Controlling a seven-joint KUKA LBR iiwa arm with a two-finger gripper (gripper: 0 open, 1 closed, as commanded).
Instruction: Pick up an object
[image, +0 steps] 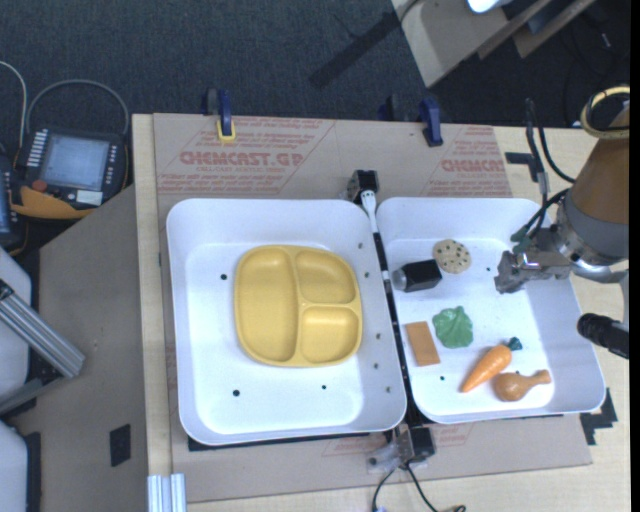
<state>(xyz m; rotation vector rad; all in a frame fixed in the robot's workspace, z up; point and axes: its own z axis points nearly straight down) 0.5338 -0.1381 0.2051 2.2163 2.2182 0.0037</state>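
Observation:
In the right bin (560, 395) lie a round speckled cookie (452, 256), a black block (418, 275), a green leafy piece (453, 326), an orange flat slab (424, 344), a carrot (486, 366) and a brown drumstick (520, 384). My gripper (512, 274) hovers over the bin's upper right part, to the right of the cookie and above the carrot. Nothing shows between its fingers.
The left bin (200, 380) holds a yellow divided plate (298, 304). A black clip (363, 184) sits at the top of the seam between the bins. Blue clamps (222, 110) hold the brown board at the back. A pendant with a screen (68, 160) lies off the bench at left.

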